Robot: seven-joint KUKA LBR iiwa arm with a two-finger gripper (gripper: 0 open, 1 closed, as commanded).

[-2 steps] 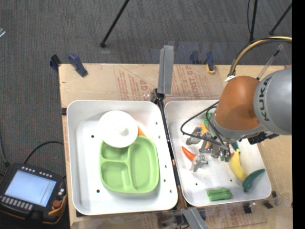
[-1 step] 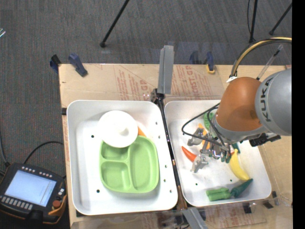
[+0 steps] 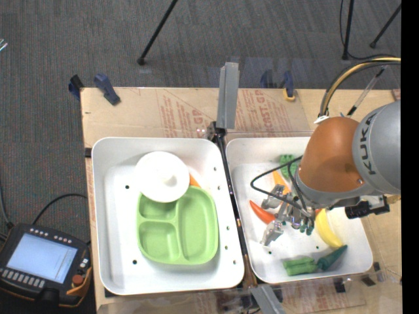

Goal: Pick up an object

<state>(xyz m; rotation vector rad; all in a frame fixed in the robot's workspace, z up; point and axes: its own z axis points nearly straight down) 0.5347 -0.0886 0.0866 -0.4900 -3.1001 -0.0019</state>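
The gripper [image 3: 278,222] hangs low in the right bin [image 3: 262,267], fingers slightly apart with nothing between them, near the red pepper [image 3: 260,211]. The banana [image 3: 326,229] lies just beside, green toys [image 3: 313,262] nearer.

From my remote seat the light looks even and fairly bright from overhead, with both white bins [image 3: 105,195] glaring enough to wash out their rims, soft shadows only under the arm's orange band [image 3: 330,159], and mild softness and grain on the dark carpet [image 3: 78,31]
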